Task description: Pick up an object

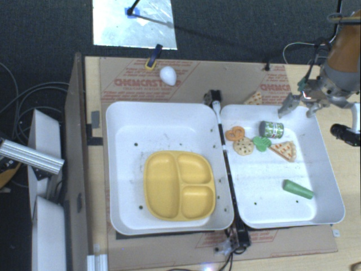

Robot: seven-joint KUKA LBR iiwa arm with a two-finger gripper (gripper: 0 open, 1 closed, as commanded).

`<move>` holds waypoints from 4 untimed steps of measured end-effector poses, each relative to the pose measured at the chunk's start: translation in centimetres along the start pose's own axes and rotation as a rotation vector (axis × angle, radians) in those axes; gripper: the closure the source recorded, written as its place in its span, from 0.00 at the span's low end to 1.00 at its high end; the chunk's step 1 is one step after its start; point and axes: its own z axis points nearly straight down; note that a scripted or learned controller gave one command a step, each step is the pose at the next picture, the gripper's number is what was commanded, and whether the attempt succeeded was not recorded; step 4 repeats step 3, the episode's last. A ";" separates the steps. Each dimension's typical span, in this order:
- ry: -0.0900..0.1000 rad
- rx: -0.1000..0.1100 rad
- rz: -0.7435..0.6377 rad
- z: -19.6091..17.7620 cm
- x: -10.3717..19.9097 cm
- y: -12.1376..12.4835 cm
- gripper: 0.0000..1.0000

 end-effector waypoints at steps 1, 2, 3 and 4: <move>0.004 0.006 -0.004 11.7 4.9 -0.9 0.00; 0.001 -0.001 -0.005 11.0 10.5 1.4 0.00; 0.000 -0.009 -0.004 9.7 10.2 1.6 1.00; 0.000 -0.009 -0.004 9.7 10.2 1.6 1.00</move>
